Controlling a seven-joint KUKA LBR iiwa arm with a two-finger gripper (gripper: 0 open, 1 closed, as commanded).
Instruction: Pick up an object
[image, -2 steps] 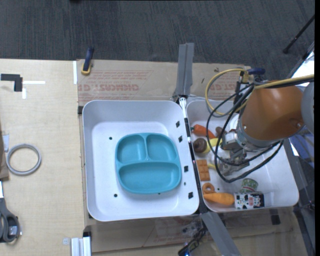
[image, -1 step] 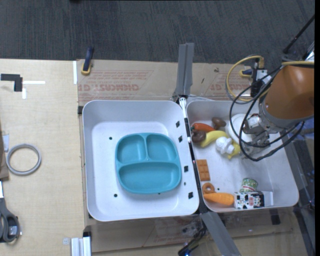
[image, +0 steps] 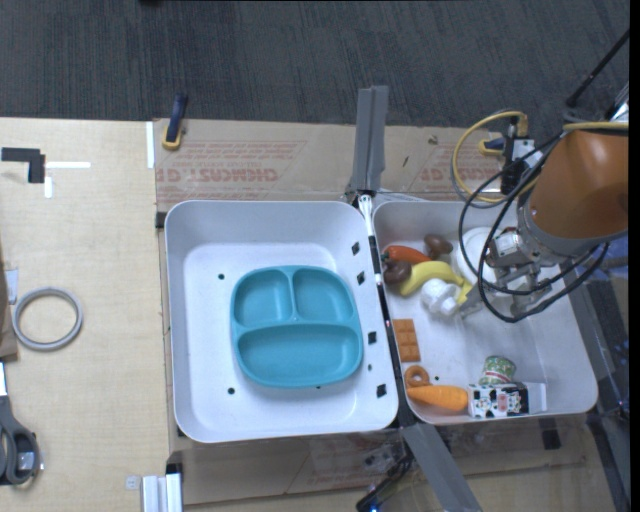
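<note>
Grey-armed gripper (image: 470, 305) low in right bin (image: 575, 395) beside yellow banana (image: 432, 272); opening impossible to tell. Approach step; next, close on something, lift.

Two bins side by side on tabletop (image: 80, 240). Left bin (image: 190, 330): divided plate (image: 296, 326) at centre. Right bin (image: 560, 370): banana (image: 432, 273) near back-left, waffle piece (image: 405, 339) in front of it, carrot (image: 438, 398) at front, small box (image: 498, 401) just right of carrot. Tape roll (image: 45, 318) on tabletop, well left of bins.
</note>
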